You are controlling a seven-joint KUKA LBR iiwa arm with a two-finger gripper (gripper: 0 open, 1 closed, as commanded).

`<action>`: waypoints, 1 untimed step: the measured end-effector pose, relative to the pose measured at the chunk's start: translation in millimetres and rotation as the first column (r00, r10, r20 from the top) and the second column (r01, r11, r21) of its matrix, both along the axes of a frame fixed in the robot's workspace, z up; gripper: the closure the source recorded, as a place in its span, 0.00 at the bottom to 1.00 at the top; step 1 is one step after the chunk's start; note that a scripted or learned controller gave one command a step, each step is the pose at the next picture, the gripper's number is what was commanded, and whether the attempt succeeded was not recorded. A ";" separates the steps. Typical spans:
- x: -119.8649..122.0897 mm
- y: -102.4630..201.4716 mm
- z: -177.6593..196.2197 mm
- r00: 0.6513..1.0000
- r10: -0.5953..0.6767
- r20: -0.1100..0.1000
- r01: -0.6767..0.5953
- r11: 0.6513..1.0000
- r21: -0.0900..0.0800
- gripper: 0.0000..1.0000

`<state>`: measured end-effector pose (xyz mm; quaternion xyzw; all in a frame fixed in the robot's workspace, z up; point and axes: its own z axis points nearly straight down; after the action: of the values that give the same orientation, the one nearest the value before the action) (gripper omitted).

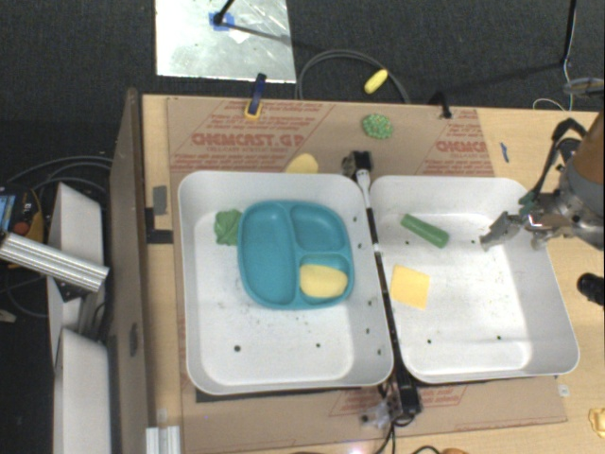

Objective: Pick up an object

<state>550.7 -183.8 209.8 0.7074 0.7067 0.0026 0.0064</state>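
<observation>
In the right bin (529, 348) lie a green cylinder-shaped piece (423, 230) near the back left and a flat yellow square (410, 287) below it. The left bin (203, 348) holds a blue divided plate (274, 253) with a yellow lump (322, 280) in its lower right compartment. A green leafy piece (228, 225) rests against the plate's left edge. My gripper (498, 232) reaches in over the right bin's far right side, well right of the green cylinder. Nothing shows between its fingers.
Behind the bins, on the cardboard, lie a yellow piece (302, 165) and a green round piece (377, 126). Another yellow item (376, 81) lies on the dark floor beyond. A black clamp (359, 166) sits at the back where the bins meet.
</observation>
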 end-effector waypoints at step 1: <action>15.9 56.2 -71.0 1.000 0.010 -0.015 -0.010 1.000 0.008 0.00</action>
<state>566.7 -127.6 138.9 0.7040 0.7102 0.0002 -0.0020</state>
